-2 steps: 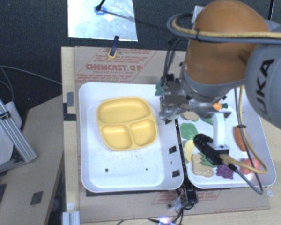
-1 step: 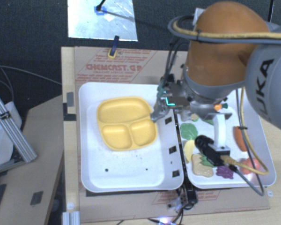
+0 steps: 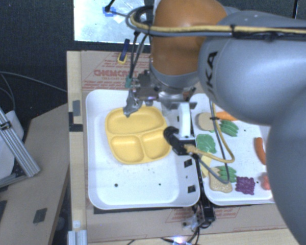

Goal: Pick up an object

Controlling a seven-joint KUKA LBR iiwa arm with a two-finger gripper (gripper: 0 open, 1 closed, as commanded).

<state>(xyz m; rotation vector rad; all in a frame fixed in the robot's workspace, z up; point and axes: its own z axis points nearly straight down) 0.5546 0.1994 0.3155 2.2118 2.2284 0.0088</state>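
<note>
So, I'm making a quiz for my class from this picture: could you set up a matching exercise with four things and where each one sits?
Things:
1. yellow tray
2. purple grapes
3. claw
4. carrot

Places:
A. front of the right bin
B. over the far rim of the yellow tray
C. inside the left bin
D. back of the right bin

Pairs: 1-C, 2-A, 3-B, 4-D

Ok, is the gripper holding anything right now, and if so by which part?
Cannot be told. The gripper is down at the far rim of the yellow divided plate in the left bin, but the view doesn't show the rim between its tips.
</note>
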